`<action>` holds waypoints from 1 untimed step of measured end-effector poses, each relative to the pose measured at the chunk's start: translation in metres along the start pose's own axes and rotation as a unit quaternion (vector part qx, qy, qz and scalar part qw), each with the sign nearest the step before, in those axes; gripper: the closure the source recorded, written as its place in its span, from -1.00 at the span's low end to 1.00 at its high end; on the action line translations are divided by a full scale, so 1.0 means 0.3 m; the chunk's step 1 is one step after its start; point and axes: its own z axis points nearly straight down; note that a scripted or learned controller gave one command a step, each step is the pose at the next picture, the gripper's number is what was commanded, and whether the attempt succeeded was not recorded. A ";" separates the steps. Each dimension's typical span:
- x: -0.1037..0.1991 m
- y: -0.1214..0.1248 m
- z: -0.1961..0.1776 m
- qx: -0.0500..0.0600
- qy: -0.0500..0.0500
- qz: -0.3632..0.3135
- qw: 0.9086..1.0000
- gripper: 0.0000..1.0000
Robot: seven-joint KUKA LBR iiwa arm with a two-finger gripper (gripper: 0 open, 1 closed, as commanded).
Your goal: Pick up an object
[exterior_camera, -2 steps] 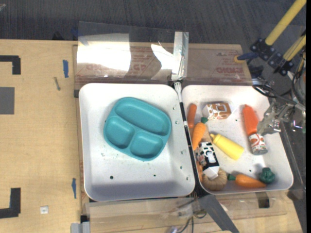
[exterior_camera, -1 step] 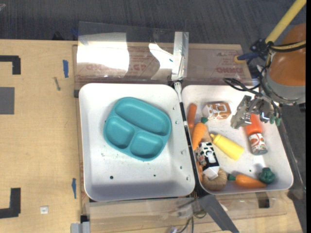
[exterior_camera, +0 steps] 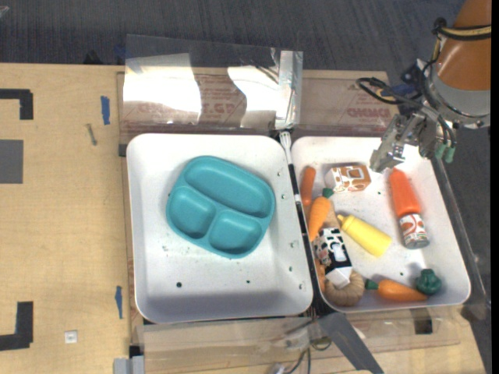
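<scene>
At centre left you saw the left bin (exterior_camera: 148,287) with a teal divided plate (exterior_camera: 221,205). In the right bin (exterior_camera: 456,279) lay 2 carrots (exterior_camera: 318,213), a yellow bottle (exterior_camera: 365,234) and an orange bottle (exterior_camera: 407,207). At upper right the gripper (exterior_camera: 387,159) hung over that bin's far edge, fingers together, pinching nothing.

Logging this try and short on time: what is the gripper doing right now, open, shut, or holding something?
Gripper: over the far end of the right bin, nothing seen between its fingers; open or shut cannot be told.
</scene>
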 end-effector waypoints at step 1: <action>0.003 -0.005 0.011 0.001 0.003 0.001 1.000 -1.00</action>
